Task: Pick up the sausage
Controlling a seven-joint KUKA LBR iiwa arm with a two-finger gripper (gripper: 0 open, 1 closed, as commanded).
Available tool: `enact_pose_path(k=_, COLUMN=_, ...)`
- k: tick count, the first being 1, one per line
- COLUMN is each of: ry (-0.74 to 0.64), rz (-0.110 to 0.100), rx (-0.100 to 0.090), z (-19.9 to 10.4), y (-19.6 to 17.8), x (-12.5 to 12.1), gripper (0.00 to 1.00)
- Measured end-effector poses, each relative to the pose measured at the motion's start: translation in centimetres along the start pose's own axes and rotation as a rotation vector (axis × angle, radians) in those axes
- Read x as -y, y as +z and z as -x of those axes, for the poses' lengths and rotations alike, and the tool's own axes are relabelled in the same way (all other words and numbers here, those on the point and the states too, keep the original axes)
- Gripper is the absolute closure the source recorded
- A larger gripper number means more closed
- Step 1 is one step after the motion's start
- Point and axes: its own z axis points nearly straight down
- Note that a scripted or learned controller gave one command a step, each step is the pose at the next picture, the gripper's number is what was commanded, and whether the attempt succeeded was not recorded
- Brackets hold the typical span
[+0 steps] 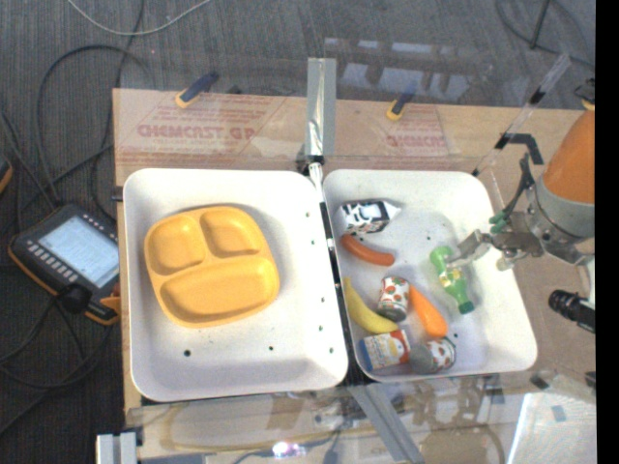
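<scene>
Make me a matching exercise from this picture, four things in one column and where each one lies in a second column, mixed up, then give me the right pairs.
Things
1. orange-red sausage
2. yellow compartment tray of plastic
3. yellow banana
4. green plastic bottle

Places
A. in the left white bin
B. along the left wall of the right white bin, below the sausage
C. in the right bin, nearest the gripper
D. in the right bin, just below the black and white packet

Pairs: 1-D, 2-A, 3-B, 4-C
</scene>
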Motion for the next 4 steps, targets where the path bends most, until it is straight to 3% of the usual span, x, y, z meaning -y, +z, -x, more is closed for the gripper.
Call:
enact_pose_path(k=1, ry=0.000, rz=-0.004, rx=-0.004, z=-0.2, y=-0.6, x=0.0, gripper=1.00)
enact_pose_path(k=2, ry=0.000, rz=-0.004, rx=-0.004, z=-0.2, y=-0.6, x=0.0, gripper=0.00)
enact_pose_path(k=3, ry=-0.175, rz=0.000, rx=0.003, z=-5.7, y=2.7, x=-3.1, gripper=0.00)
enact_pose_path(k=4, ry=-0.242, rz=0.014, rx=0.010, z=-10.9, y=9.5, x=-5.5, gripper=0.00)
